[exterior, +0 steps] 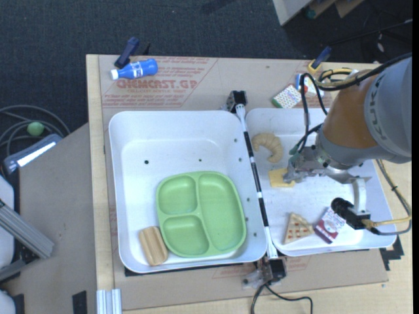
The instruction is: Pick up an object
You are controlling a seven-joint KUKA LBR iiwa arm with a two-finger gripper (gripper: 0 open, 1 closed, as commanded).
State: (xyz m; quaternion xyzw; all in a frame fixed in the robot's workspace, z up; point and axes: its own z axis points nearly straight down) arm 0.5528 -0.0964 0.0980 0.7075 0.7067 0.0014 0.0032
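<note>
The left bin point(124, 136) has open floor along its far edge and left side, while the green tray point(200, 212) fills its near middle and the wooden block point(152, 244) sits at the near left corner, touching the tray. In the right bin point(262, 120) the arm point(357, 120) covers the far right part and the gripper point(296, 169) sits at the yellow piece point(281, 178), with the croissant point(268, 146) just beyond toward the far left corner. Bare floor lies in that bin's middle, between the yellow piece and the waffle wedge point(296, 229) and red packet point(329, 224) at the near edge.
</note>
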